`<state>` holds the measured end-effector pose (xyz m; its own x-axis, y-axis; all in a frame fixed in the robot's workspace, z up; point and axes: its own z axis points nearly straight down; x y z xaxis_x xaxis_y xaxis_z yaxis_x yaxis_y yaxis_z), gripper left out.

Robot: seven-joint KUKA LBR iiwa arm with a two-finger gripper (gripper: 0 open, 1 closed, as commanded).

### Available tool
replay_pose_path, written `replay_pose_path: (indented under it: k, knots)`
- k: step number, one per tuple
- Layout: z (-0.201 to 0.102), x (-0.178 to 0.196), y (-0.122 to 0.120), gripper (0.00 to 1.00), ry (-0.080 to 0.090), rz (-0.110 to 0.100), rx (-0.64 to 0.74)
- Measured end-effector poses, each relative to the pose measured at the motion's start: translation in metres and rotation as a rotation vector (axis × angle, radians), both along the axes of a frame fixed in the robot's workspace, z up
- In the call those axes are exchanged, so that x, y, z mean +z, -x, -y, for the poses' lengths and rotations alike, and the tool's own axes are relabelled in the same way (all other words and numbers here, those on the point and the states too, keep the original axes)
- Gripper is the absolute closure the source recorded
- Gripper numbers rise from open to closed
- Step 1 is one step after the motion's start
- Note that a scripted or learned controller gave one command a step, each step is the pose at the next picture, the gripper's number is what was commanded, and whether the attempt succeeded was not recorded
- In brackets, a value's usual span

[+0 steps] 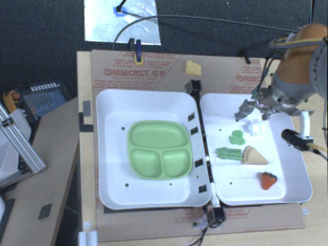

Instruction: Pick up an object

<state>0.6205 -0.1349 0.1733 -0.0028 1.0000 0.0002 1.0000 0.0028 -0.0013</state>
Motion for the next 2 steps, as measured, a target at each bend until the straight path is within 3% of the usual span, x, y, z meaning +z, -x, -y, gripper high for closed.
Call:
replay_pose_path:
  k: [1, 2]
  knots:
    - [-0.004, -0.059, -0.003, 0.0, 0.0, 0.006, -0.001]
    - [-0.003, -0.047, -0.003, 1.0, 0.001, 0.006, -0.002]
